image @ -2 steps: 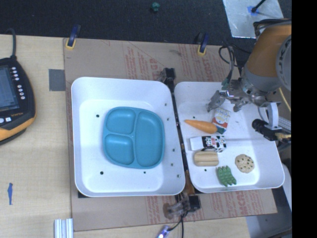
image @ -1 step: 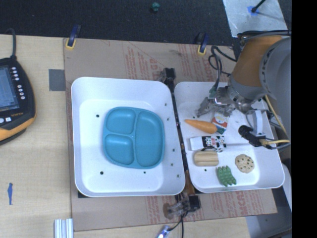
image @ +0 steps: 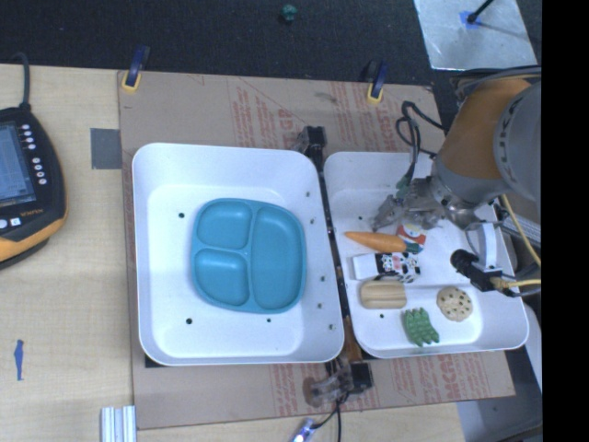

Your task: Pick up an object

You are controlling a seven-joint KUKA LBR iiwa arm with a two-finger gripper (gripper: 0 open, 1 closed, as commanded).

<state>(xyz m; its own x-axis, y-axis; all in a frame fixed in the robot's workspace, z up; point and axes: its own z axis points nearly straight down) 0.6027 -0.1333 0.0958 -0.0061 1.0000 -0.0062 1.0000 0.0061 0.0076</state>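
My gripper (image: 394, 214) hangs low over the back part of the right bin (image: 348, 180), just behind an orange carrot (image: 375, 241). The carrot lies crosswise near the bin's middle, with a small red and blue piece (image: 413, 240) at its right end. In front of it rests a white block with black cow spots (image: 388, 265). A tan bread roll (image: 382, 294), a round speckled cookie (image: 454, 303) and a green knobbly vegetable (image: 420, 327) sit along the front. Nothing shows between the gripper's tips from this angle.
The left bin (image: 147, 173) holds a blue divided plate (image: 248, 254). A black and orange handheld pendant (image: 23, 180) lies on the bench at far left. Clamps (image: 135, 67) pin the cardboard sheet at the back.
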